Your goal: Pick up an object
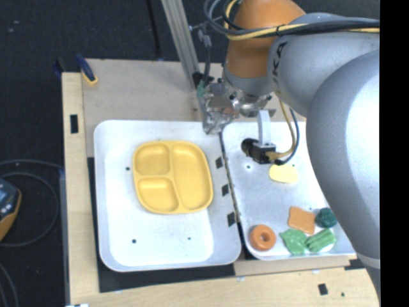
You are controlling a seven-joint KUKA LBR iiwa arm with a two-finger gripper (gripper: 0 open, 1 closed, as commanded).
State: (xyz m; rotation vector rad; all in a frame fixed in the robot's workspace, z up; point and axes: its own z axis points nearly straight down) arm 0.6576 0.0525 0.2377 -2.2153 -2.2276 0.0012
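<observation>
Camera view, looking down at a slant on a pale wooden bench (140, 88) carrying two shallow white plastic bins side by side. The grey arm (332, 75), smooth and rounded with an orange band, reaches in from the right; its metal pincer (213, 123) sits over the far end of the wall between the bins; whether it is open or closed cannot be told, and nothing is seen in its grip.

The left bin (160, 242) holds a glossy yellow plate (172, 176), a rounded rectangle moulded into three compartments, lying flat.

The right bin (262, 197) holds small toy-like pieces, all well apart from the pincer: a flat pale yellow piece (284, 173) mid-bin; an orange slab (301, 220) nearer the front; an orange ring (254, 238) at the front left corner; a leafy green piece (294, 242) beside it; a ridged green pod (321, 240), its long axis running from lower left to upper right; a dark green lump (326, 218) just above the pod.
</observation>
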